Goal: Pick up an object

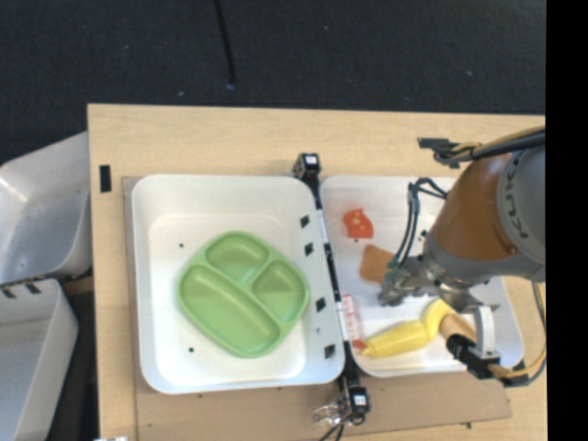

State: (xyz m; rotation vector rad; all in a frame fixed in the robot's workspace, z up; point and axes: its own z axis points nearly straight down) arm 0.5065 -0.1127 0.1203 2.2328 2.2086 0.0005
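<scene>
Near edge of bench point(230, 145): two shallow white bins side by side, joined by black clips along their shared wall.

Right bin point(386, 189), near edge: a yellow object point(401, 339), elongated, lies along the near wall, its red-tipped end toward the near-left corner. A second yellow piece point(437, 314) sits just beside its right end; touching or not, cannot tell.

Just beyond these, mid-bin: the gripper point(397, 288) hangs low over the bin floor, below the orange-banded wrist. The pincer's state cannot be told from this angle; nothing is seen between its tips. The arm point(487, 219) covers the right half of this bin.

Beside the gripper, on its far-left side: a brown flat piece point(372, 263), partly hidden by the gripper housing. Contact unclear.

Farther, toward the far-left corner of the right bin: a small red object point(357, 222), apart from the brown piece.

Left bin point(156, 200): a green divided plate point(243, 292) with three compartments lies flat around the middle, slightly toward the near-right corner.
</scene>
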